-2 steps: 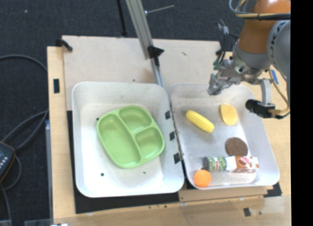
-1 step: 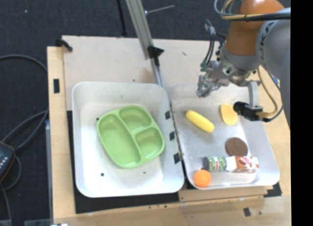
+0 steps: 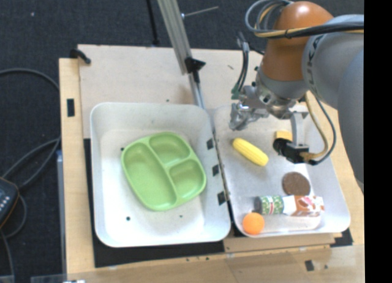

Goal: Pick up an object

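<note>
Nearest the lower edge of the frame, in the right-hand shallow white bin (image 3: 338, 205), a small orange ball (image 3: 253, 223) sits in the lower left corner, touching a plastic bottle with a green-and-red label (image 3: 289, 204) that lies on its side along the front wall. Just above them rests a flat brown disc (image 3: 296, 183). In the left white bin (image 3: 107, 214) a lime-green divided plastic plate (image 3: 163, 169) lies flat, well apart from the arm's reach. Higher up, a yellow toy corn cob (image 3: 250, 152) lies aslant on the bin floor, the likeliest thing to pick since it lies just below the gripper (image 3: 240, 116). The gripper hangs above the cob and holds nothing; whether its fingers stand open or closed I cannot tell, as they are too small and blurred
</note>
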{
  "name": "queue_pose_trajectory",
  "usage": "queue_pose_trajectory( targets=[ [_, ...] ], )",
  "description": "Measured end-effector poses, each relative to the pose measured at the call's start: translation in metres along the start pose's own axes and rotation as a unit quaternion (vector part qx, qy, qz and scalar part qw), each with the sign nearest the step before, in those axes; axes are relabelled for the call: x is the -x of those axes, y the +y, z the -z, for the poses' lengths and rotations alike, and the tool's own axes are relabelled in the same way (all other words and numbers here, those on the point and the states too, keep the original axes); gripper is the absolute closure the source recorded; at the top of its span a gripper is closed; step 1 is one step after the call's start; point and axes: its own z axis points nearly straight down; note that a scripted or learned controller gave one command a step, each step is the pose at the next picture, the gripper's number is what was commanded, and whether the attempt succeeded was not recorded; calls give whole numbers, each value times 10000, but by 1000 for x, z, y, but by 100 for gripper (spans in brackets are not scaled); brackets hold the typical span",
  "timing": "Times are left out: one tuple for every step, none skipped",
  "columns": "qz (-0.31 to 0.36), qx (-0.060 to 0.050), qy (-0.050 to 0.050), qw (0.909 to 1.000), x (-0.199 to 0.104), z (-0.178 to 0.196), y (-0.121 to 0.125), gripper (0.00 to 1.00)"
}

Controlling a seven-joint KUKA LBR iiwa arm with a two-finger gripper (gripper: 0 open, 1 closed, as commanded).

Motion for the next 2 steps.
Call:
queue_pose_trajectory(
  targets=[
    [21, -2, 10, 10000, -46, 13, -29, 100],
    [20, -6, 9, 10000, -93, 9, -40, 100]
  ],
)
